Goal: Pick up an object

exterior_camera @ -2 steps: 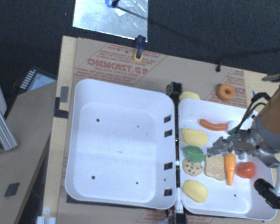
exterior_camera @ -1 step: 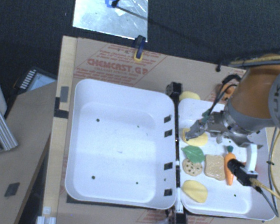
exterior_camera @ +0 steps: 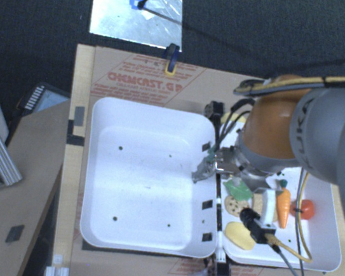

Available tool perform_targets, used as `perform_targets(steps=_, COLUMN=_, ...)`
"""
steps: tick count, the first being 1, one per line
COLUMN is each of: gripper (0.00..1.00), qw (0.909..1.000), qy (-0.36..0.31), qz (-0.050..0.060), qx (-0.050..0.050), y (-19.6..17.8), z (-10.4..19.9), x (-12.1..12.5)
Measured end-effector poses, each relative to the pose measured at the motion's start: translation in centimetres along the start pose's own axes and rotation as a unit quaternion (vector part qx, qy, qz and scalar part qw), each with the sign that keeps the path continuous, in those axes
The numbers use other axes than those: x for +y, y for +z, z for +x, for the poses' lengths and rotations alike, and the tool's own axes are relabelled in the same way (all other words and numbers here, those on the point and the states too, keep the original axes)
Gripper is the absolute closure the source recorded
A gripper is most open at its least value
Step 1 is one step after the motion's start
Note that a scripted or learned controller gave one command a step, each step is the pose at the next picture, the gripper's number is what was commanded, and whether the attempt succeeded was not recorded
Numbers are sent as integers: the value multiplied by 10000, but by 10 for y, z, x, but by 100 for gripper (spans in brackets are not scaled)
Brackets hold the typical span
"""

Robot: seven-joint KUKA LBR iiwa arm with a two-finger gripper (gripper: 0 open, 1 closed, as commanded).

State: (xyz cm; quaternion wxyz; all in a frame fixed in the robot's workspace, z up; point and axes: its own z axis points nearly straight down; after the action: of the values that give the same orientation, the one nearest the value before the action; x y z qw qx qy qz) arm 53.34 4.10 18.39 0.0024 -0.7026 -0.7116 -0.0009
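The arm (exterior_camera: 328, 128) is reaching in from the right and hanging over the right bin (exterior_camera: 325, 256), its orange band (exterior_camera: 277, 127) sitting just above the wrist. The tool (exterior_camera: 205, 169) is showing at the left of the wrist, over the seam where the two bins meet, at the right wall of the left bin (exterior_camera: 141, 174). Whether it is spread or pressed together cannot be told, for its end is small and blurred, and nothing is showing as pinched in it.

The things to pick are lying in the right bin, to the right of the tool and below it. Nearest is a green piece (exterior_camera: 239, 189), flat and ragged. Just below that is lying a tan round cookie (exterior_camera: 234, 206) with dark specks. Further below, a yellow lump (exterior_camera: 240, 235) is resting smooth and oval. Right of these an orange carrot (exterior_camera: 283, 207) is pointing up the bin, and beside it a red ball (exterior_camera: 306, 209) is partly hidden by a cable (exterior_camera: 295, 239).

Both bins are sitting on a cardboard sheet (exterior_camera: 143, 75) on the counter.
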Motion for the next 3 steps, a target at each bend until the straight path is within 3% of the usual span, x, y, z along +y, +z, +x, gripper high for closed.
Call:
perform_targets(steps=1, gripper=0, qw=10000, qy=7, qz=15, qx=-7, y=41, z=77, x=-37)
perform_targets(steps=2, gripper=100, qw=10000, qy=52, qz=-19, qx=-17, y=28, z=72, x=-33)
perform_targets(steps=3, gripper=100, qw=9999, qy=87, qz=-55, qx=-28, y=-62, z=1, x=-46)
